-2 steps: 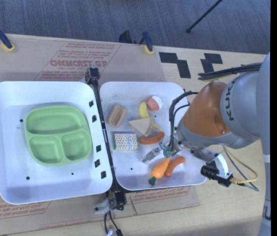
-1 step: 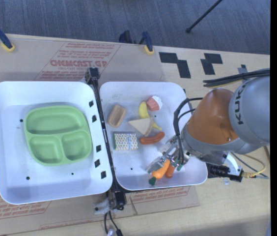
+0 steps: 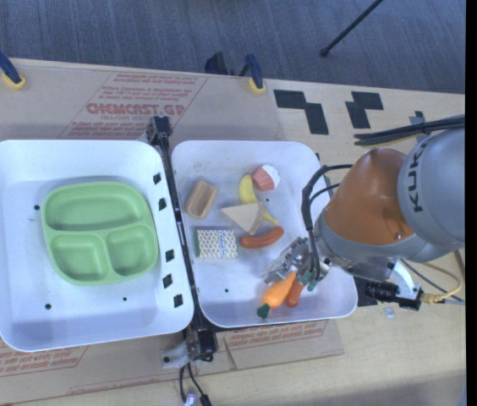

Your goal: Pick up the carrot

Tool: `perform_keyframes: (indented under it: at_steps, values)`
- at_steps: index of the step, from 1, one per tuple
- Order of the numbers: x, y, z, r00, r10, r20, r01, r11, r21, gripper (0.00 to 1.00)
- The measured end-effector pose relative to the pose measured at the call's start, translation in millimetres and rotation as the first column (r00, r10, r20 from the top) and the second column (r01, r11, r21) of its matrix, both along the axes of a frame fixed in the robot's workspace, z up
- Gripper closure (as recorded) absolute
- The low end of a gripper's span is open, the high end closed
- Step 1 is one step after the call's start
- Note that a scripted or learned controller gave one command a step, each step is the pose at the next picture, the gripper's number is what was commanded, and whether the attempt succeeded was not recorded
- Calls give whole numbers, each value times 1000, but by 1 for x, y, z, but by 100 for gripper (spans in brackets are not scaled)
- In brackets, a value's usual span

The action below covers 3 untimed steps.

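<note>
A grey ribbed carpet [image 3: 137, 15] covers the floor beyond the table [image 3: 222, 108], whose brown cardboard top bears red printing, black angular markings [image 3: 331, 108] and blue clamps [image 3: 253, 70] at its far edge, all well away from the pincer under even light.

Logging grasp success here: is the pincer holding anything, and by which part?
It cannot be told. The pincer sits right over the carrot at its thick orange end, but the view doesn't show the carrot between the fingers.

One fixed overhead camera, slanted down on both bins [image 3: 2, 227]
</note>
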State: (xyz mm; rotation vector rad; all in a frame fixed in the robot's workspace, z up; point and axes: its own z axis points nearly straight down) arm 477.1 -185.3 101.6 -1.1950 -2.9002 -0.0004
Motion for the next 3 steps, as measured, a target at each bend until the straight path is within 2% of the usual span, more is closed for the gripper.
perform_keyframes:
  at_steps: [1, 2, 3]
  values:
    - [9, 24, 85, 971, -239, 4, 239, 971, -3, 100]
    - [9, 24, 85, 971, -240, 4, 240, 971, -3, 0]
    - [-1, 21, -10, 999, 46, 1, -46, 999, 0, 0]
